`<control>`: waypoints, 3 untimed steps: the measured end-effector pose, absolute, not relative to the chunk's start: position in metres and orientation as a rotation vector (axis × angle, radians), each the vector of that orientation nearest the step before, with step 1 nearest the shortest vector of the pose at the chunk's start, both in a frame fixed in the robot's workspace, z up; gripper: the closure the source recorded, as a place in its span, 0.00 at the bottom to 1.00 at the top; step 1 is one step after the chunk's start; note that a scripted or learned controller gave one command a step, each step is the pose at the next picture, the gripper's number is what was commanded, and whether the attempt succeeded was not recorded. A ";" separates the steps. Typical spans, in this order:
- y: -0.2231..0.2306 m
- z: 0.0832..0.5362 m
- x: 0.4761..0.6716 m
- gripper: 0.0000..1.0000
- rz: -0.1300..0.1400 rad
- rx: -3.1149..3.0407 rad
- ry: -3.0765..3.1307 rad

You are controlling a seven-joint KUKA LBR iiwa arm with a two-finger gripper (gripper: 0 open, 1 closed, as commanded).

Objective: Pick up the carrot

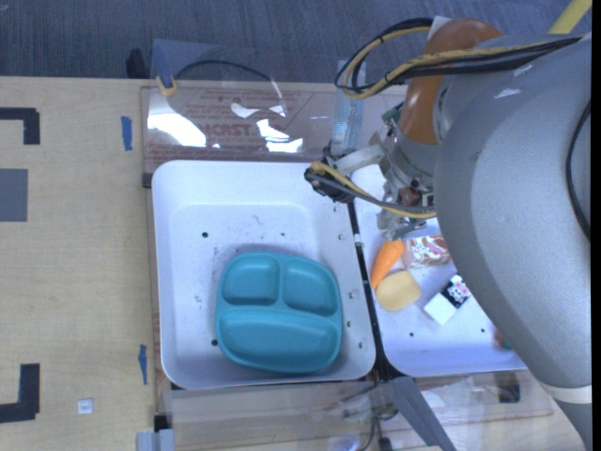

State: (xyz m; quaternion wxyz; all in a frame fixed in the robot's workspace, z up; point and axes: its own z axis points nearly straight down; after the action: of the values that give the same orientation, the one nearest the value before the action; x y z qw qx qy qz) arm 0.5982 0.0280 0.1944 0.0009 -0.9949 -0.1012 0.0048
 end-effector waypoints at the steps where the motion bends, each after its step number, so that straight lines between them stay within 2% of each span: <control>1: -0.041 0.214 0.571 1.00 0.013 -3.122 -0.332; 2: -0.074 0.248 0.505 1.00 0.011 -3.123 -0.315; 3: -0.041 0.259 0.481 1.00 0.013 -3.121 -0.325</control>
State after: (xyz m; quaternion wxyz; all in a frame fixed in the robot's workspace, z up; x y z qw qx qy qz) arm 0.4806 -0.0407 0.2587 0.0019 -0.9946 -0.1037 0.0043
